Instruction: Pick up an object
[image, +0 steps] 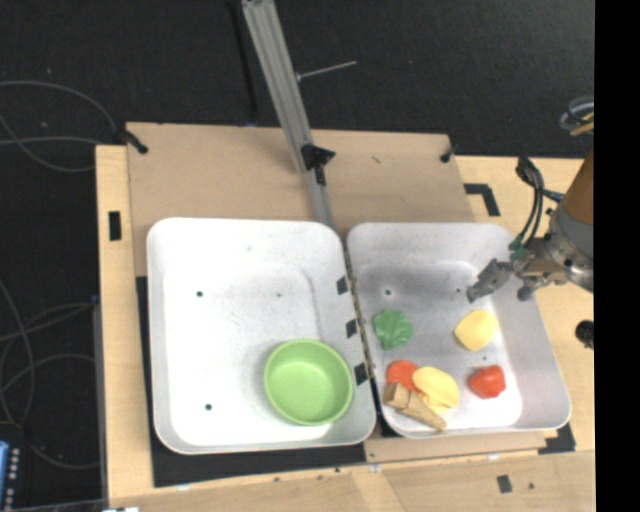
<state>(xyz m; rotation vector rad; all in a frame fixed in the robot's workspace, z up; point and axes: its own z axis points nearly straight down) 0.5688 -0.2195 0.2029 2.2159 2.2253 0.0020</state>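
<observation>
A yellow lemon-like piece (476, 329) is seen in the right bin (420, 245), towards its right side, and is judged the likeliest pick. It lies just below and slightly left of the gripper (507, 284), whose two fingers are spread apart with nothing between them. No clear long axis is shown by the rounded piece. Lower down are found a red piece (487, 381), a yellow piece (437, 387), a tan piece (412, 404) and a green leafy piece (392, 327); none blocks the descent. A green bowl (308, 381) sits in the left bin (230, 260).
</observation>
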